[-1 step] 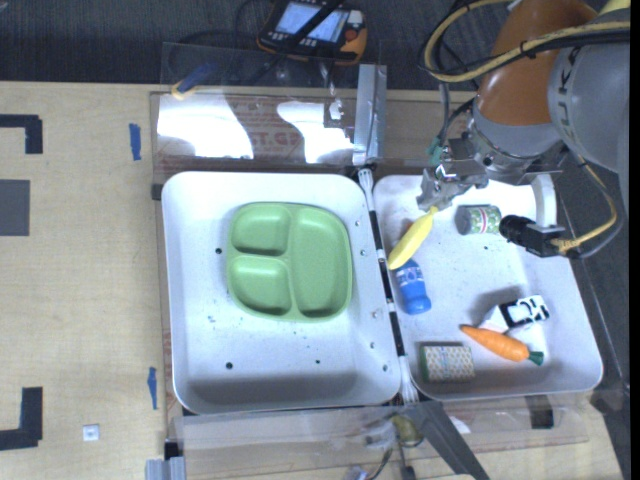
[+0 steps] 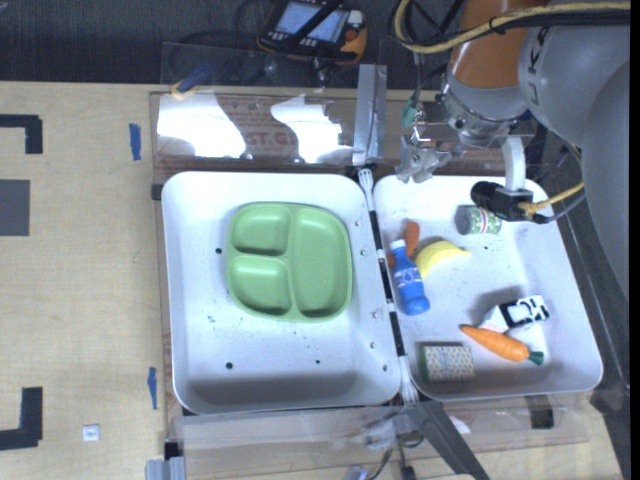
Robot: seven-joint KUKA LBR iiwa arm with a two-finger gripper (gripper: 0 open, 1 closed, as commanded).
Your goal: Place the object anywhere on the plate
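Fingers [image 2: 417, 164] (small gap, nothing between), above right bin [image 2: 570, 318]

You have a pale green plate [image 2: 291, 260] lying flat at the middle of the left bin, left of centre in the frame. It is a rounded square with three compartments: two smaller ones stacked on its left side and one long one down its right.

The object is not singled out, so here are your candidates in the right bin: a blue bottle [image 2: 408, 280] with an orange cap, lying just beside a yellow banana-like piece [image 2: 440, 256]; an orange carrot [image 2: 497, 343] lower right, lying tilted; a small can [image 2: 480, 220] on its side, upper right.
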